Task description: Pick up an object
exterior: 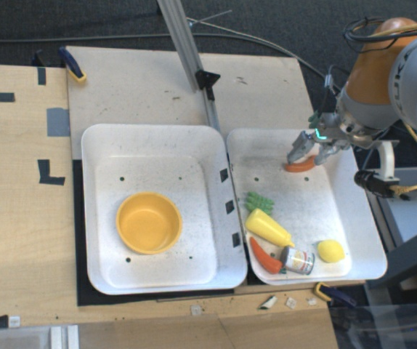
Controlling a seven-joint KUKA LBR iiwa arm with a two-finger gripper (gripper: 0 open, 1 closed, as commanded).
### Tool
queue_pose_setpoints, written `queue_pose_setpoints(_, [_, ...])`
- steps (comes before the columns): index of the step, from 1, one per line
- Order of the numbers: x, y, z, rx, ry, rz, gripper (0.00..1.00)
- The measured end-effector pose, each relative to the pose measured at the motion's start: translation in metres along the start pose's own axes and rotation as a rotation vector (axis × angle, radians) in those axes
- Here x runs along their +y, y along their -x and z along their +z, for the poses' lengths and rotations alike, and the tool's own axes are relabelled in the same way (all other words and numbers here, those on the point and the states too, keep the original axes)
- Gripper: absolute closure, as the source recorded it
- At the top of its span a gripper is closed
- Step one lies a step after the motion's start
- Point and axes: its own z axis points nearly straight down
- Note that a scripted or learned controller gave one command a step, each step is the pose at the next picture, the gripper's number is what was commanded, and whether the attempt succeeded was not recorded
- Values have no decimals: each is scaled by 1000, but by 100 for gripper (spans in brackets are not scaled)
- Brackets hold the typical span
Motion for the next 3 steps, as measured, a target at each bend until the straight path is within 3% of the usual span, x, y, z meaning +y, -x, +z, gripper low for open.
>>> queue_pose_setpoints(1, [2, 0, -4, -1, 8, -1, 0])
queue_pose_setpoints(2, [4, -5, 62, -2, 2, -3, 0])
queue_pose_setpoints(3, [4, -6, 109, -5, 10, -2, 0])
